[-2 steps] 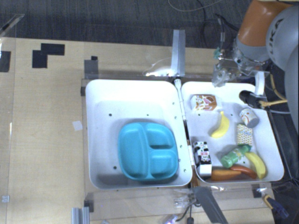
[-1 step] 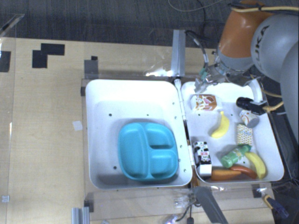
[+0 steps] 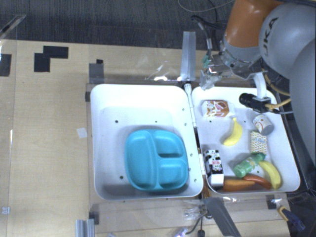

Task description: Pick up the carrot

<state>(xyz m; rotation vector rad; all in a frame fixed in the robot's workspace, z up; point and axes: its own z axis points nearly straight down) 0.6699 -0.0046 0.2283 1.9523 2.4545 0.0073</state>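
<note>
Carrot lying at right bin's near edge, arm's gripper above far rim, jaws' state unclear.

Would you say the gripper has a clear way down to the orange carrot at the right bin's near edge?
Probably only partly: the orange carrot lies uncovered from above, but a green bottle and yellow banana crowd it. The gripper hovers at the far rim.

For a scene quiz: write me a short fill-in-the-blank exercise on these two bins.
1. The blue divided plate lies in the ____ bin.
2. The carrot lies along the right bin's ____ wall, beside the green bottle.
3. The number of bananas in the right bin is ____.
4. The gripper hangs above that bin's far ____ corner.

Missing words: left; near; two; left
</note>
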